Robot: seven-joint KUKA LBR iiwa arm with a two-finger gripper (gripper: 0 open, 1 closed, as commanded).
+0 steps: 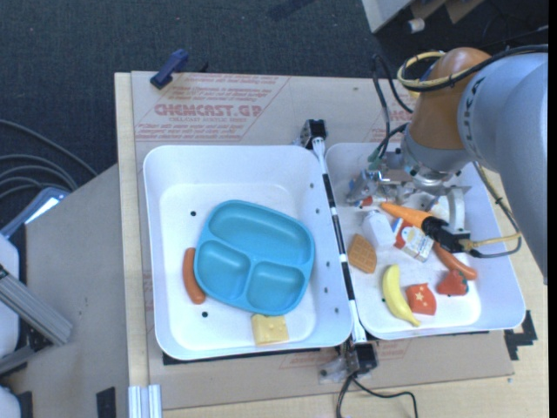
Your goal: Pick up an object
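Orange and tapered, a plastic carrot (407, 213) is seen in the right white bin (496, 316), its long axis slanting down-right, just below the gripper (409, 181), whose finger spacing cannot be told, while the grey arm (513, 111) is bent steeply over it from the right.

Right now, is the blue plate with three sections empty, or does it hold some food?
Empty. The blue plate shows bare blue in all three sections; the sausage and the cheese lie beside it in the left bin.
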